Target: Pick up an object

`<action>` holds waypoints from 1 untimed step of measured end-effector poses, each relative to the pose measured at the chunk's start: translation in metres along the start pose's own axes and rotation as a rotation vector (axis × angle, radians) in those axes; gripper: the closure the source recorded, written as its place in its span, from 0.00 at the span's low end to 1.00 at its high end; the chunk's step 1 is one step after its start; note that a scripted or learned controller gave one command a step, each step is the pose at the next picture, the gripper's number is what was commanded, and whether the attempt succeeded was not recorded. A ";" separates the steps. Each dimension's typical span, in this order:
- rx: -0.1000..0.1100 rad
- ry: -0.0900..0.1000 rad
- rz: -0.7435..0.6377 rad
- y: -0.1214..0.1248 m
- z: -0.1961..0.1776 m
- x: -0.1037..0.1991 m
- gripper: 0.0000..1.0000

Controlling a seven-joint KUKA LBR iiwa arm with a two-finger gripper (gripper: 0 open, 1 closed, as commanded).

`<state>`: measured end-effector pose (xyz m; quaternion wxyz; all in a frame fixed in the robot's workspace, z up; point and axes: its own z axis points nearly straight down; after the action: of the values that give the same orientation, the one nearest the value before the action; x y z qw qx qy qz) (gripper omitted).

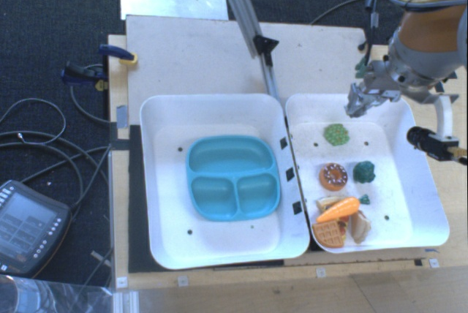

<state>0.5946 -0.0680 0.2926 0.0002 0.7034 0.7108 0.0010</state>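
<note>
Gripper [360, 104] is hanging over the back edge of the right bin [431, 187], up above the toys and not touching any of them. Honestly can't tell from this camera whether it's open or closed, and I see nothing in its grasp.

Closest pick is the little green round thing [336, 134], just in front of the gripper and sitting by itself. Further forward are the donut [333, 176] and broccoli [364, 172], then a carrot [338, 210] and waffle [329, 234] jammed together in the front corner. Blue divided plate [233, 177] sits alone in the left bin [168, 231].

My guess at the risk: the green piece looks low and rounded, so it could squirt sideways, and that front pile invites grabbing two things or none.
</note>
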 end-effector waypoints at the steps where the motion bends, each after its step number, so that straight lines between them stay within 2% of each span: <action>1: 0.000 0.000 0.000 0.010 0.009 0.044 1.00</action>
<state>0.6042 -0.0235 0.2833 0.0001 0.7034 0.7108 0.0009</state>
